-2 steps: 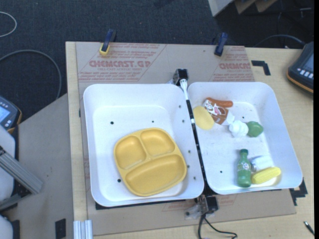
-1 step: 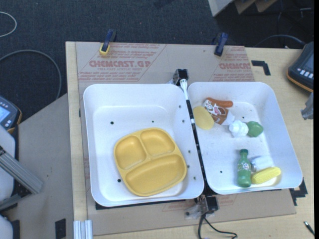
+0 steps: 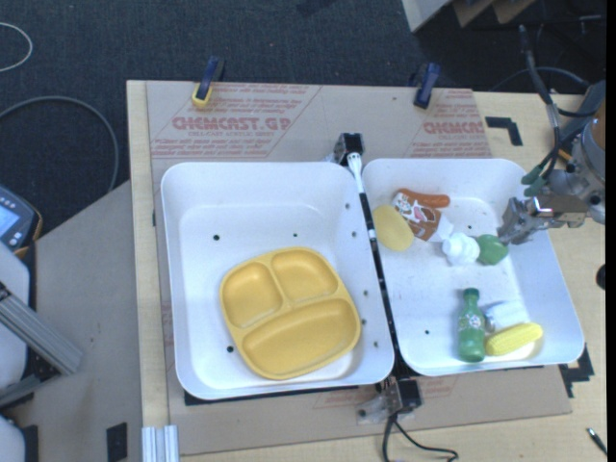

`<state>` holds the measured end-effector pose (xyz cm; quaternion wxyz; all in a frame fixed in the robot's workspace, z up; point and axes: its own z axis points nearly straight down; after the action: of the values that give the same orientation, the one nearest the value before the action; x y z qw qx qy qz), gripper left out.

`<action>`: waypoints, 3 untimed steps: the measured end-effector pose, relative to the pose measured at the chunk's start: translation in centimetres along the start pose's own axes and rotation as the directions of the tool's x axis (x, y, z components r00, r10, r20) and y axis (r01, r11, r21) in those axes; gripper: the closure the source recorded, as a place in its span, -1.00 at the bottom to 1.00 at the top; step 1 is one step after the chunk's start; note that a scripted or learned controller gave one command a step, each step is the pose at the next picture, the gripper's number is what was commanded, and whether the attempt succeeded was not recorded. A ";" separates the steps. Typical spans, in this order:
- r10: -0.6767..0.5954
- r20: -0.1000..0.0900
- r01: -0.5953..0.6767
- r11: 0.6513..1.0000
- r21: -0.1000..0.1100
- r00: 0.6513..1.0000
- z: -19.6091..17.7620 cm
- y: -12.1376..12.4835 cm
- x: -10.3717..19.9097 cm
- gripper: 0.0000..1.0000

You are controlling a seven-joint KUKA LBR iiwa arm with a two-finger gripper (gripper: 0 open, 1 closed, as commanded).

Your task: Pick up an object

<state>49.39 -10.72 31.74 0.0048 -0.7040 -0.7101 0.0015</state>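
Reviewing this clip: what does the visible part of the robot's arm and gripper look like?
At the camera view's right edge, the arm shows as a rounded grey body. Dark cables run along it from above. Its gripper is a boxy grey metal block, narrowing to slim fingers over the right bin. The image is too small to make out any markings.

The gripper (image 3: 513, 227) hangs over the right bin (image 3: 553, 287), a green and white toy (image 3: 476, 249) just beside its tip, the yellow tray (image 3: 289, 311) far off.
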 end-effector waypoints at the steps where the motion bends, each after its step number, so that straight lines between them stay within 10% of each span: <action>1: 0.019 0.004 -0.019 1.000 0.003 1.000 12.4 -1.8 -10.9 1.00; 2: 0.001 0.000 -0.001 1.000 -0.003 1.000 15.7 0.9 -0.3 1.00; 3: 0.001 0.003 -0.001 1.000 -0.014 1.000 8.2 -1.3 7.6 1.00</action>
<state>47.93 -3.08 23.57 -0.0014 -0.7043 -0.7099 -0.0025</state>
